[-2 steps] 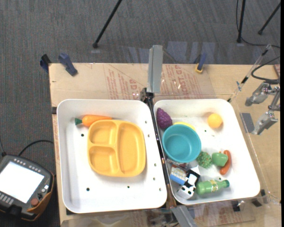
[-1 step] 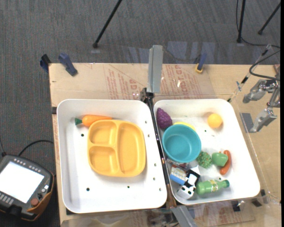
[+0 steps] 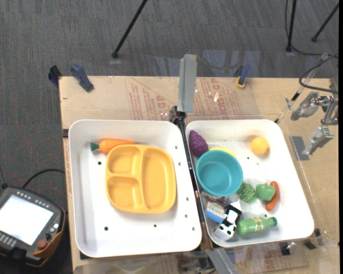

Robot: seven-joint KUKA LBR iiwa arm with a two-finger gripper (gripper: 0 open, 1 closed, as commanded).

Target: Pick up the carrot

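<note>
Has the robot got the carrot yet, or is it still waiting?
Nothing looks done yet. The carrot lies in the left bin, against the top edge of the yellow divided plate. The hand sits far off at the right side of the bench, outside both bins, with nothing seen in it. All of the job is left: reaching across, gripping the carrot and lifting it.

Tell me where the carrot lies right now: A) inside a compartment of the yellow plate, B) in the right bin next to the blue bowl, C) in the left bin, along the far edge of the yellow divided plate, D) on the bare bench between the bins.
C: the carrot lies in the left bin, against the far edge of the yellow divided plate.
</note>
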